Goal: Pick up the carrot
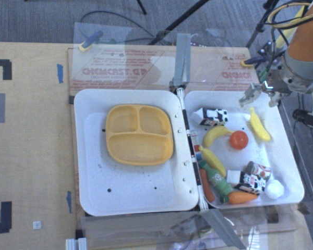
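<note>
The gripper (261, 94) hangs over the far right corner of the right bin (289, 155), its two fingers (248, 96) spread apart with nothing between them. Above it the orange band of the arm (304, 40) shows at the right edge, with yellow and black cables looping beside it.

Just near of the gripper, a yellow banana (259, 125) lies along the right side of the bin. To its left sit a red tomato (239, 139) and a second banana (217, 135), curved, touching or almost touching the tomato. Farther back is a black-and-white toy cow (214, 117).

The carrot (243, 197) lies at the near edge of the right bin, orange, pointing roughly left to right, well apart from the gripper. A second cow-patterned toy (254, 177) rests just behind it, and a white ball (274, 189) sits just to its right. To its left are a green bottle-like item (219, 183), a third banana (213, 160), and a slim reddish-orange piece (206, 185) along the bin's left wall.

The left bin (88, 155) holds a yellow divided plate (139, 134).
</note>
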Motion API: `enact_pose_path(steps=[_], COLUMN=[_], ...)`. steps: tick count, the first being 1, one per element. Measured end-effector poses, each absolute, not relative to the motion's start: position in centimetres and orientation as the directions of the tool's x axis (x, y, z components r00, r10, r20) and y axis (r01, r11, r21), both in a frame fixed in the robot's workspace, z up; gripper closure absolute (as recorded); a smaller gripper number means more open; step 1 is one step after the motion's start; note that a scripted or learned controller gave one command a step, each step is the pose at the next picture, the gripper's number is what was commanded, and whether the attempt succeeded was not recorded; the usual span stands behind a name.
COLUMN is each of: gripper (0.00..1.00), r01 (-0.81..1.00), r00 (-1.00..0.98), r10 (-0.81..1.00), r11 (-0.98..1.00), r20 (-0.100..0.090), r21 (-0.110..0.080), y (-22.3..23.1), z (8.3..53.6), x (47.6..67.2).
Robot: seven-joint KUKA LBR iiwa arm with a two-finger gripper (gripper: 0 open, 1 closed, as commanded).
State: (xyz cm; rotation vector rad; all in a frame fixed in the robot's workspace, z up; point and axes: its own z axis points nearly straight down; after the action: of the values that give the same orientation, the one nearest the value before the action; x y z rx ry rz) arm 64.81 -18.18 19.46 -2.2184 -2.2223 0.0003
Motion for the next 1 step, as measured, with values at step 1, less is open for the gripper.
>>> enact_pose_path(steps=[1], gripper=[0.0], r01=[0.995], r00=[0.102], r10=[0.995], r11=[-0.102], r20=[0.0], r21=[-0.001], y=[-22.4], z=[19.18], x=[55.6])
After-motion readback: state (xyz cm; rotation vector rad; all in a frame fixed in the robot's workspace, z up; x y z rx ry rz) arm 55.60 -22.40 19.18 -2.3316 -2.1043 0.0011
